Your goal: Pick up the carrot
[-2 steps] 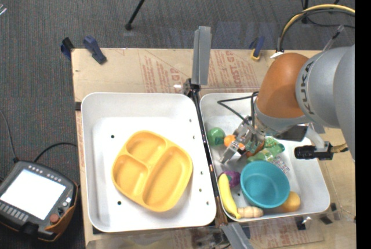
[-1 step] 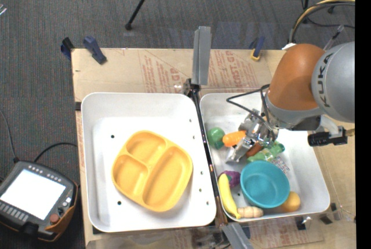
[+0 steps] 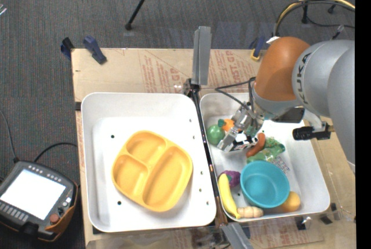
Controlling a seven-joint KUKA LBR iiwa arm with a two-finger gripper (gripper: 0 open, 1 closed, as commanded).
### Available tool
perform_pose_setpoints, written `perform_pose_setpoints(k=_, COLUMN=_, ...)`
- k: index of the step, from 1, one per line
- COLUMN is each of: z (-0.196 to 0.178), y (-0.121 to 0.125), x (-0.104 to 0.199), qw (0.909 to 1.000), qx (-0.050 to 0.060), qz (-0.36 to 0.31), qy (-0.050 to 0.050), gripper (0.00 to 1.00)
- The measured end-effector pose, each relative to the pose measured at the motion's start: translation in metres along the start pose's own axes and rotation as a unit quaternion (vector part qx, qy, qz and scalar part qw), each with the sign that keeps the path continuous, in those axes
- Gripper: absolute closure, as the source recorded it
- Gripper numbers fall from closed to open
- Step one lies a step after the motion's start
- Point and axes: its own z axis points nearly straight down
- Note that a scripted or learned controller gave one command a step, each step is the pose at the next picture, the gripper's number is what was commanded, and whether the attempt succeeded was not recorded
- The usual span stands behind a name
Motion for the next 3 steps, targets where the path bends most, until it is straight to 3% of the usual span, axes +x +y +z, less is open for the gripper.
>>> perform_pose_setpoints(k=1, z=-0.001, y=-0.014, x=0.012, qw=0.9907, qx=-0.001, qz=0.136, qy=-0.001, gripper=0.0)
perform_pose_setpoints(k=2, z=0.0, y=-0.018, x=0.013, qw=0.9516, qx=0.001, qz=0.307, qy=0.0, gripper=0.0)
perform_pose_setpoints(k=3, z=-0.013, y=-0.015, x=0.012, qw=0.9526, qx=-0.001, qz=0.304, qy=-0.002, gripper=1.0)
